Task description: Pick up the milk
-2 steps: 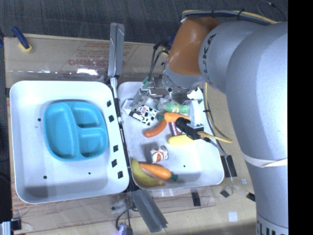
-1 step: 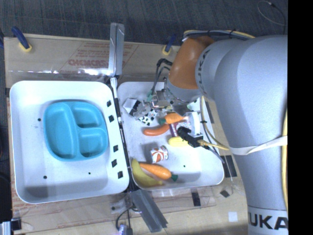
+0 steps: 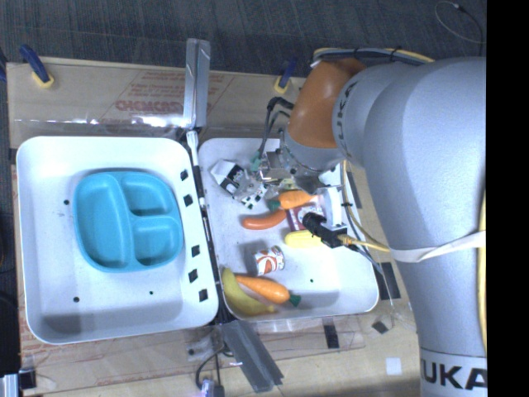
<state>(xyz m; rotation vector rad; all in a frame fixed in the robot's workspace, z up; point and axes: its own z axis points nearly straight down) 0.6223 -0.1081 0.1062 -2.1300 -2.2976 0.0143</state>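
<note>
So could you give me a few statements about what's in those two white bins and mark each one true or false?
1. The blue tray lies in the left bin. True.
2. The toy foods are piled on the blue tray. False: they lie in the right bin, and the tray's compartments hold nothing.
3. A carrot lies across the banana at the right bin's near edge. True.
4. The arm reaches over the left bin. False: it hangs over the right bin.
5. A sausage lies in the right bin. True.
</note>
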